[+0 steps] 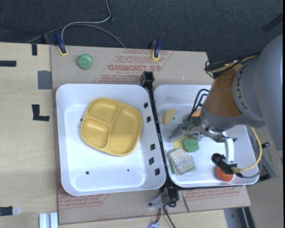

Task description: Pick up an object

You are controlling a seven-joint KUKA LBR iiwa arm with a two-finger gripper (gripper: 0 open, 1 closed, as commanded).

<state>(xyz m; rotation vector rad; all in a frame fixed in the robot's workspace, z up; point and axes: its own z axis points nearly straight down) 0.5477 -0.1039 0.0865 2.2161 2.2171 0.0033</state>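
My gripper point(186, 129) reaches into the right bin point(206, 93) from the right and hangs near the bin's middle. Just below it lie a green knobbly piece point(191, 145) and a small yellow piece point(178, 143). A pale yellow chunk point(168, 116) rests to the gripper's upper left, near the divider. A square packet with a green-dotted pattern point(182, 162) lies at the bin's front left. An orange object point(224, 175) sits at the front right. The arm's grey body and orange band point(225, 99) cover the bin's right part.
The left bin point(66, 127) holds a yellow divided plate point(111, 126). A green ball point(85, 61) lies outside the bins on the cardboard at the back left. Two clamps point(156, 49) hold the cardboard's far edge.
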